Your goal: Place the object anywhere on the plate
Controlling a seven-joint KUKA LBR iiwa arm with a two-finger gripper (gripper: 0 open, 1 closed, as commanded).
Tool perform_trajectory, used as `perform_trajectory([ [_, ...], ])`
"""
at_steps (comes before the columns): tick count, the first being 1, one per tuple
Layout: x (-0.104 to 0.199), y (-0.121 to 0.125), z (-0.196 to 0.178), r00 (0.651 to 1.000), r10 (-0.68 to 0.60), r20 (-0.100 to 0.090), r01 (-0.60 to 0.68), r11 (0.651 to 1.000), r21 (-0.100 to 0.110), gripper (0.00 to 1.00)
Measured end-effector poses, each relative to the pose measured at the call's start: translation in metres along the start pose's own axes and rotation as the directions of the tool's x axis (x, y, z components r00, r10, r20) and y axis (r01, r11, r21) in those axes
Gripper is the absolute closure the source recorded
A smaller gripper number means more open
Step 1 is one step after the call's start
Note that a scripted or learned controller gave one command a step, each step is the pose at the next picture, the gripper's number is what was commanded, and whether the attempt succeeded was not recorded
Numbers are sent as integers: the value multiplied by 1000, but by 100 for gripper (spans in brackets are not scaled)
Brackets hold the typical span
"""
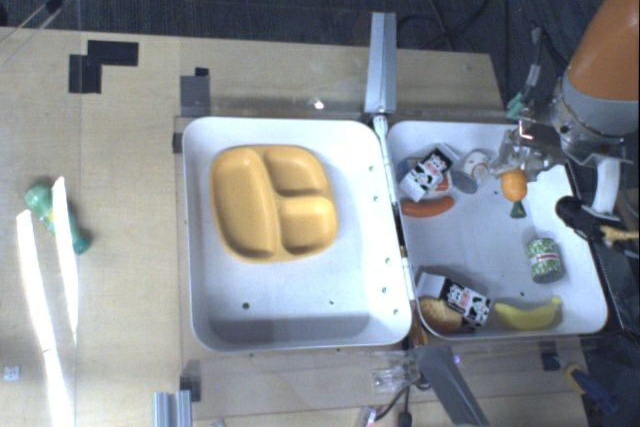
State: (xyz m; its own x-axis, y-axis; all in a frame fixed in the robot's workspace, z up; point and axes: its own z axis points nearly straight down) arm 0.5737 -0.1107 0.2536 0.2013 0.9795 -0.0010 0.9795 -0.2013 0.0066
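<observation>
Right now the two-finger metal gripper (518, 155) sits at the top of the right white bin (590, 310), w/ a small orange carrot-shaped toy (514, 187) just below its tips, touching or nearly so. Can't tell if the fingers are shut on it or merely above it; too small and blurred to read the gap.

Key relation: the yellow three-compartment plastic plate (272, 201) lies at 9 o'clock from the gripper, well apart, in the left white bin (290, 325), across the metal divider rail (381, 75). Carrot's long axis runs approx 12-to-6, green tip down.

Other stuff in the right bin: red sausage toy (428, 207) at 9 o'clock of the carrot, green can (544, 258) at 5, yellow banana (528, 315) at 6.

Judgement: if the carrot is the object, next needs a secure grip, a lift, then travel toward 9 o'clock.
</observation>
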Motion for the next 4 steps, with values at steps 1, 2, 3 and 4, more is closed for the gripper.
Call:
perform_trajectory([
  [1, 29, -17, 44, 1000, 20, -1, -20, 1000, 3, 100],
  [2, 110, -29, 68, 996, -89, -3, 89, 996, 4, 100],
  [3, 203, -14, 68, 986, -166, -3, 166, 986, 3, 100],
  [4, 260, -8, 74, 948, -318, -4, 318, 948, 1, 100],
])
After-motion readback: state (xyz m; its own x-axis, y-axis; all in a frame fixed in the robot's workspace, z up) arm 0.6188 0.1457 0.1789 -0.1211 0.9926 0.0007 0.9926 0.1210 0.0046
